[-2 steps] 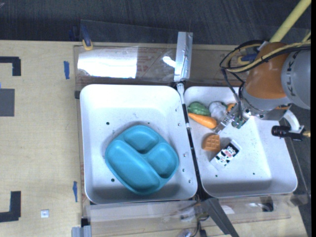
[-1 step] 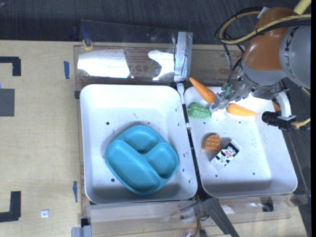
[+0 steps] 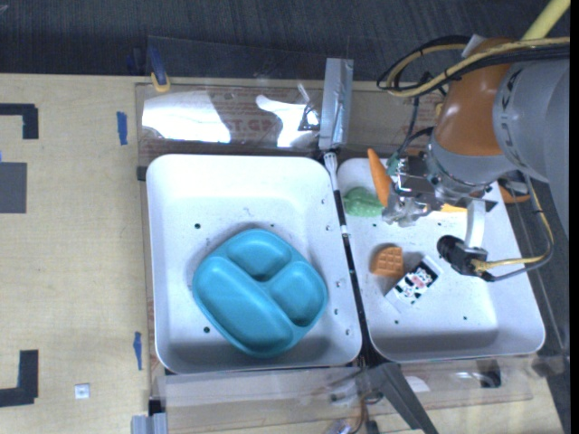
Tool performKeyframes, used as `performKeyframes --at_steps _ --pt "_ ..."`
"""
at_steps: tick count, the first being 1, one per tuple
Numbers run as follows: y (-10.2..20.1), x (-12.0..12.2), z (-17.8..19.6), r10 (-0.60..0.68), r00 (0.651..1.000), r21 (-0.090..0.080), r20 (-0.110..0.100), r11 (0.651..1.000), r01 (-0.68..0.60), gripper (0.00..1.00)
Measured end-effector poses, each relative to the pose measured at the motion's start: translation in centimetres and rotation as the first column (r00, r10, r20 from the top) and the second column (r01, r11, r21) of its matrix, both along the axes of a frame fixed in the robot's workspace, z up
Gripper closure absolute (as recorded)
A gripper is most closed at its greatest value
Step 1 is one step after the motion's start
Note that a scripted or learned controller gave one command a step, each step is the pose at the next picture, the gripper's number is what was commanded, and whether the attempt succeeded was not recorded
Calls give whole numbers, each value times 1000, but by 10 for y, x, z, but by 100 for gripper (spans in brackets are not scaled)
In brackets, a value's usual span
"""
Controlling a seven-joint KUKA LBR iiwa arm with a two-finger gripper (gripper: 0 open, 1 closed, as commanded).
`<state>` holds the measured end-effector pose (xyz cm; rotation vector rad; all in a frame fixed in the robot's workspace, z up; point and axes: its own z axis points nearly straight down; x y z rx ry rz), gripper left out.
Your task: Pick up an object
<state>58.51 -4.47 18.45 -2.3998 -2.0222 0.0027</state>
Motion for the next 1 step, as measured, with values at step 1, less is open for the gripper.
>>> performKeyframes --at_steps 1 --pt "0 0 0 0 1000 -1 0 1000 0 0"
